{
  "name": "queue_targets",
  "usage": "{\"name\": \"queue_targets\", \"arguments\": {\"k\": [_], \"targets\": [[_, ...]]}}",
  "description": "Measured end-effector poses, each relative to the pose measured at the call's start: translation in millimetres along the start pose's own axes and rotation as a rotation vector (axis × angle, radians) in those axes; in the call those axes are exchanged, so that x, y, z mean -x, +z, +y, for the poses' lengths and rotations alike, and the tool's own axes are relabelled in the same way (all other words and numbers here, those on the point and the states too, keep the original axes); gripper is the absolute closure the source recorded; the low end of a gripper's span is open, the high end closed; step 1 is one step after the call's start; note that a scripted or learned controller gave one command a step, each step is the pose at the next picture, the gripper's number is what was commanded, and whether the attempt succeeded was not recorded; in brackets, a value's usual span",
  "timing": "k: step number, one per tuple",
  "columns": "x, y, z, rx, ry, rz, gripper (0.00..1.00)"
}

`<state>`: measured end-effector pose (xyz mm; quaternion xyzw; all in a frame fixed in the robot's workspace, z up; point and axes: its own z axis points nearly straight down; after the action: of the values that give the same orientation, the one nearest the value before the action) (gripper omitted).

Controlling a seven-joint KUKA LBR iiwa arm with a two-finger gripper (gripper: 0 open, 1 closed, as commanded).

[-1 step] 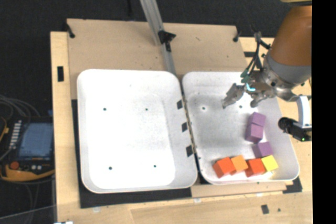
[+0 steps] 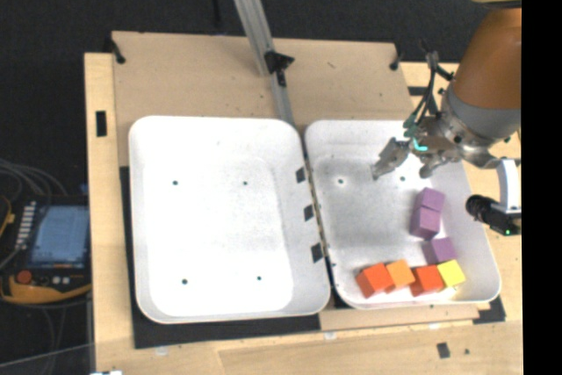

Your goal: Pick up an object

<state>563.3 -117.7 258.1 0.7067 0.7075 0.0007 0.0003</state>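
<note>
Bins sit side by side on my table [image 2: 202, 70], seen from the one camera above at a slant. The left bin [image 2: 219, 219] has a bare white floor with a few small dark dots. The right bin [image 2: 351, 206] carries all the blocks, gathered toward its near right corner.

My arm [image 2: 492, 57] reaches in from the right, its orange band above the grey wrist, and my jaws [image 2: 395, 155] hang over the far part of the right bin, tilted down and to the left. I cannot tell how wide they stand; the view does not separate them clearly. I see no block between them.

A purple block [image 2: 428, 212] lies nearest to me, just below and right of my jaws, apart from them. A second purple block [image 2: 440, 249] sits just nearer the front edge, close to the first. Along the near wall runs a row: a red-orange block [image 2: 376, 279] at the left, an orange block [image 2: 400, 274] touching it, another red-orange block [image 2: 428, 279] next, and a yellow block [image 2: 452, 274] at the right end, just under the second purple one.

A metal pole [image 2: 250, 0] slants up from the table's back edge between the bins.
</note>
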Motion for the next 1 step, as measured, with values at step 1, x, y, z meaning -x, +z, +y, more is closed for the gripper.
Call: {"name": "queue_targets", "arguments": {"k": [1], "targets": [[12.1, 50.7, -1.3, -0.005, 0.004, -0.003, 0.00]]}}
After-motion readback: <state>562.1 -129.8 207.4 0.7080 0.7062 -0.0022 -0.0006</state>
